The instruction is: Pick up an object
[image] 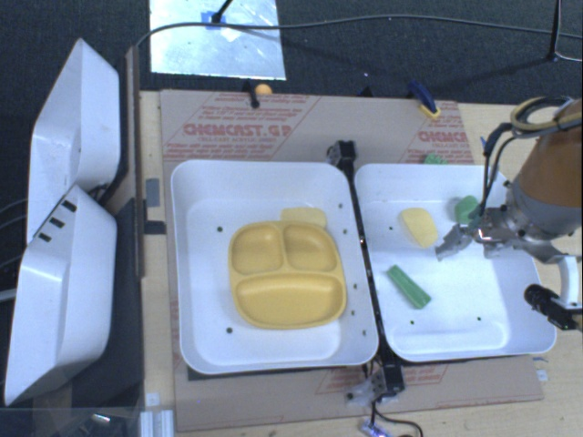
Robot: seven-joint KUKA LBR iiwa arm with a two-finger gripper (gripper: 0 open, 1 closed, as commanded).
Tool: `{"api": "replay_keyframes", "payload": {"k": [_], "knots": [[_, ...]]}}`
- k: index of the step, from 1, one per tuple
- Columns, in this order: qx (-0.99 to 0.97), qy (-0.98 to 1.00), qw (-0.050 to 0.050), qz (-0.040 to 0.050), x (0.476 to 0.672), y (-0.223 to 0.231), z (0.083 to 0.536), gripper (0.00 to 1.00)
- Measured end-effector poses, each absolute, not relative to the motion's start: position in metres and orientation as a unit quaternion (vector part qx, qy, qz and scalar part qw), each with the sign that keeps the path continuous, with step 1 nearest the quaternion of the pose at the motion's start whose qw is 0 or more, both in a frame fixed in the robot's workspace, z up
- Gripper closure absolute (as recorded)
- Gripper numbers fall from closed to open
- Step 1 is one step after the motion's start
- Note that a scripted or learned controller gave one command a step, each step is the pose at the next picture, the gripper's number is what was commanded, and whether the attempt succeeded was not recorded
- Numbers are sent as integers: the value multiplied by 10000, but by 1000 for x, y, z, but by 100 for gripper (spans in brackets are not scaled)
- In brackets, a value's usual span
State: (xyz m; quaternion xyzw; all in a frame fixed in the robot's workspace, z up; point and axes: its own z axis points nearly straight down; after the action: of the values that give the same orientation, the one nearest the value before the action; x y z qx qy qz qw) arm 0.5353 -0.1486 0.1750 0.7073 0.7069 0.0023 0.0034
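Note:
The right bin (474, 335) holds a pale yellow rounded block (419, 226) near its back, a green stick (408, 286) lying aslant in the middle, and a small green piece (467, 208) by the back right. My gripper (453, 242) hangs low over the right bin, reaching in from the right. It sits just right of the yellow block and just below the green piece. Nothing shows held in it.
In the left bin (205, 244) lie a yellow three-compartment tray (287, 274) and a pale yellow flat piece (303, 216) behind it. A black divider clamp (342, 153) joins the bins. A small green item (434, 159) lies on the cardboard behind the right bin.

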Motion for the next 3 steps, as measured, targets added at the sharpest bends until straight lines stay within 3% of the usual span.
{"api": "replay_keyframes", "payload": {"k": [1,2,3], "knots": [[7073,7069,9,5,513,-153,193,0],[7065,7078,3,1,586,-155,188,0],[7067,7075,16,9,626,-167,211,0]]}}
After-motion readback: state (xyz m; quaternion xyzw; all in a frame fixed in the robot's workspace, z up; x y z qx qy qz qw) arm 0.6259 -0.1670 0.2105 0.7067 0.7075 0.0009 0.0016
